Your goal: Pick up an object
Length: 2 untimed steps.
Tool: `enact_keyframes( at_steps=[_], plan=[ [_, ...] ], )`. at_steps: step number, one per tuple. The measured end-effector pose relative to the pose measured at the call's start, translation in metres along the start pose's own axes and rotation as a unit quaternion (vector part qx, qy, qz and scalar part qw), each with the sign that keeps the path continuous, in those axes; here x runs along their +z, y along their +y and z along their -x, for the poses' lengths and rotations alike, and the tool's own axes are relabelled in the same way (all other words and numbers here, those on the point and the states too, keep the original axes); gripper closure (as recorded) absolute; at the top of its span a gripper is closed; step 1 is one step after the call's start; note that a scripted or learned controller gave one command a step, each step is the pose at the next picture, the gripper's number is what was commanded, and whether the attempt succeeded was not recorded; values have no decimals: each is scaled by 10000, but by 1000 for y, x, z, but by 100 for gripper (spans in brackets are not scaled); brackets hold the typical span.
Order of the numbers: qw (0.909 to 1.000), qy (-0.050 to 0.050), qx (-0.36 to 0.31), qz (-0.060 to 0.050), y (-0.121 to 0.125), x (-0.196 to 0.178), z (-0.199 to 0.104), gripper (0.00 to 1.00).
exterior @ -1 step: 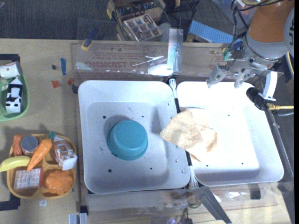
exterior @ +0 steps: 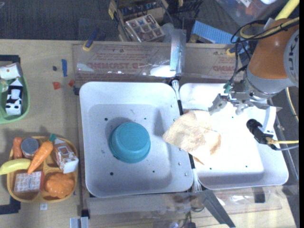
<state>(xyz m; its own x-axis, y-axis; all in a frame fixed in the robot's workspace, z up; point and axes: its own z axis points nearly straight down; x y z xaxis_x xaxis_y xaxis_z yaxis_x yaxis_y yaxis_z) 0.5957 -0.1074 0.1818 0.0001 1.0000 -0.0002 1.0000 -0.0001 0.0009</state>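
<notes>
Nothing is lifted yet: you have the jaws spread apart and holding nothing over the right bin, near the beige cloth draped across both bins' shared rims.

We see two bins, the left bin and the right bin, both of smooth white plastic with a soft sheen. The teal bowl looks like matt plastic. Just below and left of the fingers, the tan cloth appears soft, creased and dull. The gripper is bare grey metal, the arm above it glossy orange. The bench looks like pale matt wood.
</notes>
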Motion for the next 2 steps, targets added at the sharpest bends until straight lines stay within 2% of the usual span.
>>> enact_keyframes(
  at_steps=[1, 2],
  plan=[
    [9936, -1, -1129, 24, -31, 91, 8, 0],
    [9938, -5, -1113, 50, -30, 80, 9, 100]
  ],
)
